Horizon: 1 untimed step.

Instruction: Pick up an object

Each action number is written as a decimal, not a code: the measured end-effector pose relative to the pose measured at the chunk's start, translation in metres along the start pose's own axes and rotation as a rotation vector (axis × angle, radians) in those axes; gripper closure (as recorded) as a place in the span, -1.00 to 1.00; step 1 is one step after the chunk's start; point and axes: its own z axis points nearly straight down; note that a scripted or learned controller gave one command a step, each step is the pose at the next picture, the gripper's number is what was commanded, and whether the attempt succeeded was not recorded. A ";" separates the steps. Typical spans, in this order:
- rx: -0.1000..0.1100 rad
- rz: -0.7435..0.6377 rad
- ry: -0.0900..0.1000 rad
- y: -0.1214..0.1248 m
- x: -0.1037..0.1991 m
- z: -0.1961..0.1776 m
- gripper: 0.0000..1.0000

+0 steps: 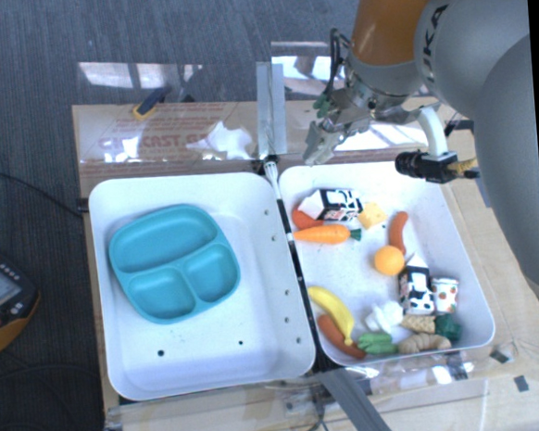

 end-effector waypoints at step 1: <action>-0.002 -0.083 -0.003 -0.029 -0.106 -0.071 1.00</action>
